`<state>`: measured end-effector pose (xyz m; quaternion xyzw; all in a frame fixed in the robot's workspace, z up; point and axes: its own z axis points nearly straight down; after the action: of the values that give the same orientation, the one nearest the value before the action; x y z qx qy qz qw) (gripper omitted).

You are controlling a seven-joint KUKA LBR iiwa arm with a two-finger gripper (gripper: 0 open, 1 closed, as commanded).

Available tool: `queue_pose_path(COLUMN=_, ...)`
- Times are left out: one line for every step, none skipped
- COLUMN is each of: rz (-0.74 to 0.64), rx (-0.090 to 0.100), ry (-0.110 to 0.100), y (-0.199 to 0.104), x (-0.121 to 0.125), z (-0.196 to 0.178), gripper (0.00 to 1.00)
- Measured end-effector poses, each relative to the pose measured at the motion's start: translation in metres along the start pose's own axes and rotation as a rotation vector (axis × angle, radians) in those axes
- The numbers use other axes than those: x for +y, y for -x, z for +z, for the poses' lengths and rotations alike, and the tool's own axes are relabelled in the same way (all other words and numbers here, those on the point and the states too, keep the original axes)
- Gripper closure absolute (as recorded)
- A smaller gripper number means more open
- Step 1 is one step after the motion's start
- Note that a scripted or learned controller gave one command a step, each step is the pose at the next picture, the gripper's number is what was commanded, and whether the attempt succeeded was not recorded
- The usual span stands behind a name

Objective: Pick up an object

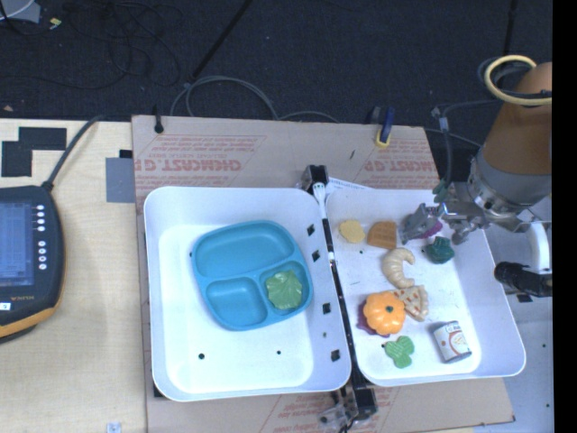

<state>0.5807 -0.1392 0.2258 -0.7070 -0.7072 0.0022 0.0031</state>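
The jaws of the grey two-finger gripper [436, 227] stand spread apart over the right white bin [505, 341], gripping nothing. A small dark-green rounded toy [440, 250] lies just below them, close to one fingertip. A cream croissant-shaped toy [398, 264] lies down-left of the jaws, a tan bread-slice toy [382, 234] to their left, and an orange plastic pumpkin [384, 313] farther below.

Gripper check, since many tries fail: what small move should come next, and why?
Probably a short descent toward the dark green toy. The gripper sits over the right bin's far right corner, right beside that toy, with nothing visibly between its fingers. The croissant and other pieces lie farther left.
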Motion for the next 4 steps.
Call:
queue_pose_path(rz=0.0, rx=0.001, ry=-0.006, y=0.024, x=0.023, z=0.1, gripper=0.0)
queue_pose_path(rz=-0.004, rx=0.0, ry=0.001, y=-0.009, x=0.065, z=0.143, gripper=0.0)
queue_pose_path(rz=0.003, rx=0.0, ry=-0.001, y=-0.025, x=0.004, z=0.141, gripper=0.0)
queue_pose_path(rz=-0.001, rx=-0.001, ry=0.005, y=-0.022, x=0.049, z=0.141, gripper=0.0)
